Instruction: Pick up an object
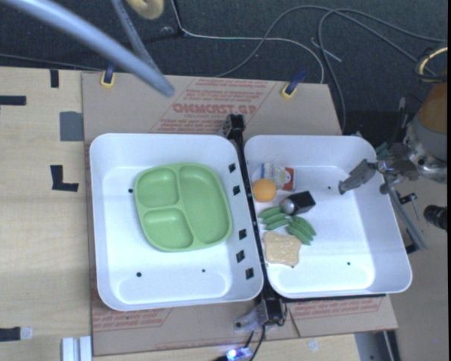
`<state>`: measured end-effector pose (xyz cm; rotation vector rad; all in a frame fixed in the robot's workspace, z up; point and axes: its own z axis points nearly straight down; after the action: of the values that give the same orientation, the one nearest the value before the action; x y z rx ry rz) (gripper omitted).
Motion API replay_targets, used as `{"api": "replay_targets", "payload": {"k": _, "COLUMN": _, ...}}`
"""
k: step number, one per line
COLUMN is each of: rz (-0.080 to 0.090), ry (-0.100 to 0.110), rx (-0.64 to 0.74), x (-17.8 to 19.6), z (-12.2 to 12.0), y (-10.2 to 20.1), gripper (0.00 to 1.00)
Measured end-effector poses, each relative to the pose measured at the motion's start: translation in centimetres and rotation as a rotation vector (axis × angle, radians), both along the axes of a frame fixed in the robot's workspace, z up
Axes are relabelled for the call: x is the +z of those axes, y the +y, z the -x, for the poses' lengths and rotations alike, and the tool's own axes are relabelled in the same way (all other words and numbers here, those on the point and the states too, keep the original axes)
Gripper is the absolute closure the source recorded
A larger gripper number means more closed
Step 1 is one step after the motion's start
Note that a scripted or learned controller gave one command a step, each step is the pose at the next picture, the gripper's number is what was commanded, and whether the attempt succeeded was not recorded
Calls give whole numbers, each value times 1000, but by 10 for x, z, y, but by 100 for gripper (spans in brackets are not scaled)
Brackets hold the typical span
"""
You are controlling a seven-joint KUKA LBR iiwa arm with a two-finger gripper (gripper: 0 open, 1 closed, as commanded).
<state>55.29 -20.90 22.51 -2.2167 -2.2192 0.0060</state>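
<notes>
Clutter for picking sits at the right bin's (pixel 376 277) left side, mid-frame: the small orange ball (pixel 264 190) looks light, hard and prone to roll, best pinched across its middle; gripper (pixel 358 177) hangs empty, spread unclear.

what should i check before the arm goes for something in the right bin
1. Targets present: ok. An orange ball, green pea pods, a tan bread slice, a small carton and a dark block sit in the right bin.
2. Target spacing: not ok. They cluster tightly by the bin's left wall, some touching.
3. Hand position: not ok. The hand is at the bin's upper right, away from the cluster.
4. Hand free of objects: ok, nothing shows at its fingers.
5. Finger opening: cannot tell.
6. Left bin: ok, its green divided plate lies apart from the items.
</notes>
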Motion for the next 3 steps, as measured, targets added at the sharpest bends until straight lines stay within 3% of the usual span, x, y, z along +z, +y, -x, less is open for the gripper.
{"api": "replay_targets", "payload": {"k": 2, "rz": -1, "ry": 1, "rx": 0, "x": -111, "z": 4, "y": -4, "gripper": 0}}
{"api": "replay_targets", "payload": {"k": 3, "rz": 1, "ry": -4, "rx": 1, "x": -97, "z": 2, "y": -4, "gripper": 100}}
